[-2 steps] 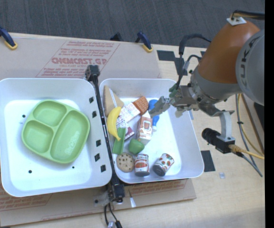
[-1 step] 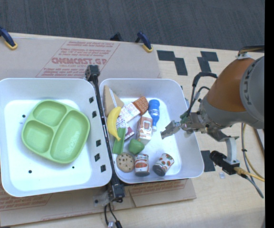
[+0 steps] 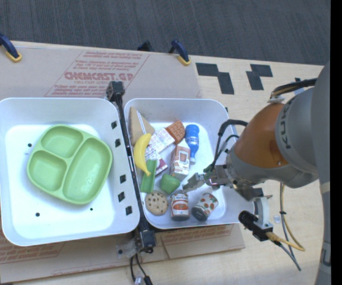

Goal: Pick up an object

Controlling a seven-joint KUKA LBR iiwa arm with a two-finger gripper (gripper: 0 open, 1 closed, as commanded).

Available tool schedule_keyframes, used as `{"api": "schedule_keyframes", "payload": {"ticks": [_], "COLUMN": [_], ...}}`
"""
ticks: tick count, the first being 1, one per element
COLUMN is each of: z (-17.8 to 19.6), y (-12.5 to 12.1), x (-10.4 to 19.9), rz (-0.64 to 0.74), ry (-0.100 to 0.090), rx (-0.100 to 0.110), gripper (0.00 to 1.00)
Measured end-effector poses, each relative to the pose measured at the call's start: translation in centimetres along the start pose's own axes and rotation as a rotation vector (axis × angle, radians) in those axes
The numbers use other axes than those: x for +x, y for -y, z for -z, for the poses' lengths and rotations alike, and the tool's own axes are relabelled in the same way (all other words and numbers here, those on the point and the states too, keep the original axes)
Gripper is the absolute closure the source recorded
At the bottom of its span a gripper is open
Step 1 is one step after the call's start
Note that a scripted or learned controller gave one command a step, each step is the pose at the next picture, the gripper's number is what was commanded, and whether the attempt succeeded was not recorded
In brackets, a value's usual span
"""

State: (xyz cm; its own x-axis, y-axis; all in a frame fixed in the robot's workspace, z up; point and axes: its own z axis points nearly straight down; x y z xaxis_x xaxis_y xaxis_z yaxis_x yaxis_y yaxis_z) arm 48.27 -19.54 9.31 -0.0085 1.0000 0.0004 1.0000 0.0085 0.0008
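Observation:
The right bin [image 3: 215, 108] holds several small items: a yellow banana [image 3: 141, 152], a blue bottle [image 3: 192, 137], a brown packet [image 3: 175, 131], a red and white carton [image 3: 181, 159], green pieces [image 3: 169, 183], a round cookie [image 3: 155, 202], a small jar [image 3: 180, 206] and a printed can [image 3: 204, 206]. My gripper [image 3: 198, 180] reaches in from the right, low over the bin's near right part, just above the can and beside the carton. Nothing is visibly held between its fingers.
The left bin [image 3: 8, 108] carries a green divided plate [image 3: 70, 164]. A black divider with clips [image 3: 123, 153] runs between the bins. Cardboard with red print [image 3: 100, 70] lies behind them. The arm's orange band [image 3: 266, 138] and cables [image 3: 278, 230] hang over the right bin's right wall.

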Motion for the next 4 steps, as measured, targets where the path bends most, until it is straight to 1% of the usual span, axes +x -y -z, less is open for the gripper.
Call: {"api": "schedule_keyframes", "payload": {"ticks": [1,2,3,4], "z": [1.1,10.1,17.3,17.2], "y": [-0.1,0.5,-8.5,-8.5], "x": [-0.2,2.6,9.4,9.3], "rz": [0.003,-0.003,-0.001,-0.003], "ry": [0.004,0.0,0.0,0.001], "rx": [-0.002,0.0,-0.002,0.0], "gripper": [1.0,1.0,1.0,0.0]}}
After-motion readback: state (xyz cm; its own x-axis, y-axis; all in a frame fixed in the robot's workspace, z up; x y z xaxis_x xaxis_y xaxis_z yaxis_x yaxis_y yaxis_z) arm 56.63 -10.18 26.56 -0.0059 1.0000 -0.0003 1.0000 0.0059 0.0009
